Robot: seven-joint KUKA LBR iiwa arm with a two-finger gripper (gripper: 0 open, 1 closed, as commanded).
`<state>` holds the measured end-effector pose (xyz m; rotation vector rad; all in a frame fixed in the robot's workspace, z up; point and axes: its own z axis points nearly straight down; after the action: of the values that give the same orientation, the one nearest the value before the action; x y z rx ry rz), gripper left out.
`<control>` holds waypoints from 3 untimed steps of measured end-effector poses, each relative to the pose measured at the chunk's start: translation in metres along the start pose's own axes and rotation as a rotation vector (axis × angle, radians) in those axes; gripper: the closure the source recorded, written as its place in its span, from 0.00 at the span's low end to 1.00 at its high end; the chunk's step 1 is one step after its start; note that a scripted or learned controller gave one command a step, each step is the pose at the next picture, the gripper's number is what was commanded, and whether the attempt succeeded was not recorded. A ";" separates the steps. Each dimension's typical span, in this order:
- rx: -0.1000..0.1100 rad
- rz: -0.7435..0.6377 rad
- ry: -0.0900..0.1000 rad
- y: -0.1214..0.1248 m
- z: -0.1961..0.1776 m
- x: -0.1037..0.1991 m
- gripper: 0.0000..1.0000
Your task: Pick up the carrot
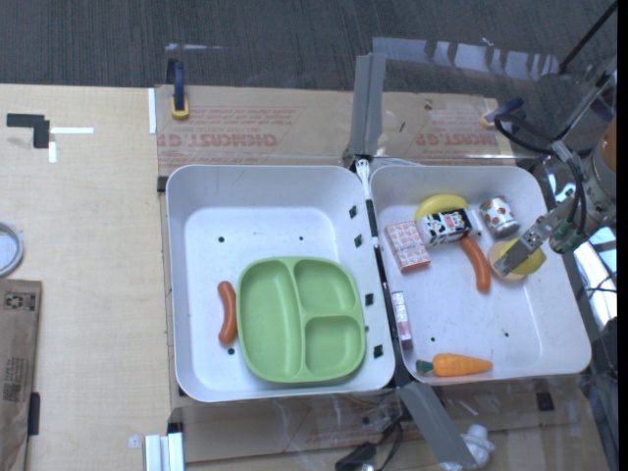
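The bench [88,214] has a light wooden top. Two shallow white bins stand on it side by side, touching: the left bin [196,263] and the right bin [549,341]. Behind the bins lies a flat sheet of cardboard [255,126] with red print. On the far left I see a roll of tape [8,251] at the edge, a brown paper bag [18,361] near it, and a black mark [29,126] further back.

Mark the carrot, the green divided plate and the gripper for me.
carrot [461,365], camera view, mid orange body.
green divided plate [242,314], camera view, left rim.
gripper [539,237], camera view, between its tips.
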<state>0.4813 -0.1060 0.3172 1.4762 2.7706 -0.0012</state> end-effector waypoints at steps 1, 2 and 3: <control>0.003 0.229 0.003 0.039 0.115 0.065 1.00; 0.004 0.104 0.003 0.070 0.126 0.111 1.00; 0.005 0.107 0.003 0.070 0.118 0.110 1.00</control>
<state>0.4787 0.0239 0.1988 1.6249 2.6918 -0.0057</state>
